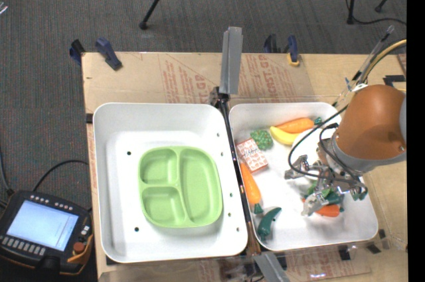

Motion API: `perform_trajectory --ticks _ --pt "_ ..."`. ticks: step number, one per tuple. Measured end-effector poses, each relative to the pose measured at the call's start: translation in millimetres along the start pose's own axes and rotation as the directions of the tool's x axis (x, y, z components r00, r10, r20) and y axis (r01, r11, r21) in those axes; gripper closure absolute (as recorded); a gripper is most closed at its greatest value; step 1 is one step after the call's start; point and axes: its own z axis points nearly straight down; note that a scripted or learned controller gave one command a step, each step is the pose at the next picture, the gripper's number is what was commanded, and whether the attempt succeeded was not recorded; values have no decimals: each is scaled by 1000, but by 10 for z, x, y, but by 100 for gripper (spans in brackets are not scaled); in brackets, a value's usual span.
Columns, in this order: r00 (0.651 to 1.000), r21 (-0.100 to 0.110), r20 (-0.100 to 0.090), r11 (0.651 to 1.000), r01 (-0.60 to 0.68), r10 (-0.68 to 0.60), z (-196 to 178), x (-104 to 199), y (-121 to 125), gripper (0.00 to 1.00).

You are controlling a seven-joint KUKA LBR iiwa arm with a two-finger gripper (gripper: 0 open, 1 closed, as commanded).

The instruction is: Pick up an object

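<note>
- Two bins sit side by side on the tabletop (pixel 166 78): the left bin (pixel 109 141) and the right bin (pixel 358 227).
- A divided plate (pixel 180 187) lies in the left bin, near its middle.
- In the right bin, a small box (pixel 253 154) lies near the left wall, with a carrot (pixel 250 186) just in front of it.
- A banana (pixel 283 136) lies behind (toward the far wall).
- The claw (pixel 323 198) hangs over the right bin's right half.
- A handheld pendant (pixel 43 227) lies on the floor, left of the tabletop.

Red print on cardboard sheet (pixel 265 75) under bins, upside down, approx "BD", rest illegible, small box (pixel 253 154) label unreadable
</note>
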Motion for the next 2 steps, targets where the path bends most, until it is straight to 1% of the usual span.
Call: perform_trajectory --ticks 1,2 --pt "996 0 2 996 -84 84 -4 -1026 330 0" --pt "998 2 3 998 -60 60 -17 -1191 117 0"
